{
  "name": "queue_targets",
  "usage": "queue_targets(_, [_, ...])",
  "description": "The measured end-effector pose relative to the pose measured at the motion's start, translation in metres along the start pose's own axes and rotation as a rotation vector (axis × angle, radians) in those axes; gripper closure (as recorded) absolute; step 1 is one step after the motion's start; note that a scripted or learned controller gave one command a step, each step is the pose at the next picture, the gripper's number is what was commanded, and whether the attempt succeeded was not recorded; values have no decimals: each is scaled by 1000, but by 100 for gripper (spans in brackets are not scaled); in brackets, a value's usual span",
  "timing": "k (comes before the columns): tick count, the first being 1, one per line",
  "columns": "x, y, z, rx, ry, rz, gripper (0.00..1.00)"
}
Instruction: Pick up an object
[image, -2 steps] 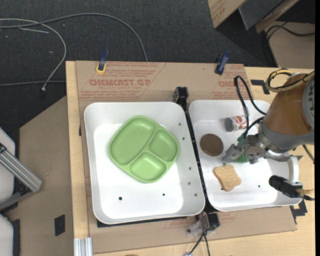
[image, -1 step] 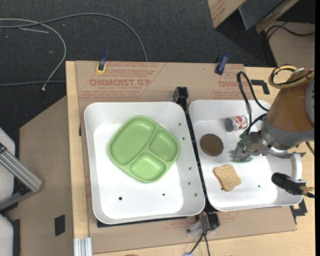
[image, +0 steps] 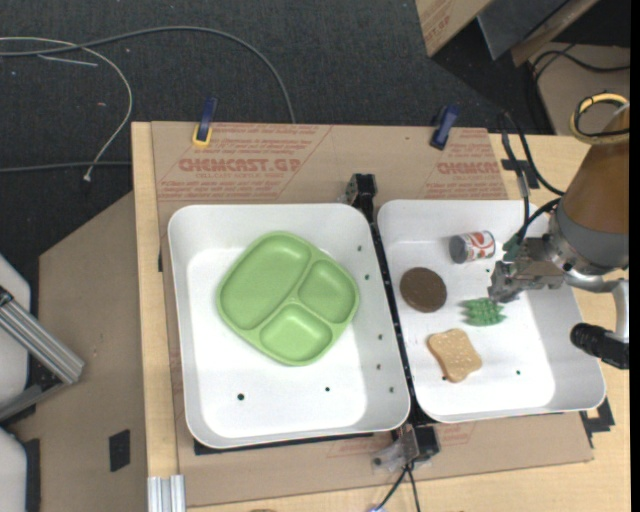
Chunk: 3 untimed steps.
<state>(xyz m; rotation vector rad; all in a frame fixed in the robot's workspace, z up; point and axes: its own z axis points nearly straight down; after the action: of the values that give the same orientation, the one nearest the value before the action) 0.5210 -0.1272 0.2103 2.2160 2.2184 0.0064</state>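
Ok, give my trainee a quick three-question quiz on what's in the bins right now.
1. True or false: the green divided plate lies in the left bin.
2. Which item sits closest to the hand?
A. the toast slice
B. the small green leafy item
C. the brown round disc
3. Fill in: the small can lies on its ____ in the right bin.

Key: 1 true; 2 B; 3 side.
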Motion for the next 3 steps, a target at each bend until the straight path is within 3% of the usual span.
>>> queue_targets(1, [0,1,-34,3,0,0,100])
queue_targets(3, [91,35,-18,8,3,-4,100])
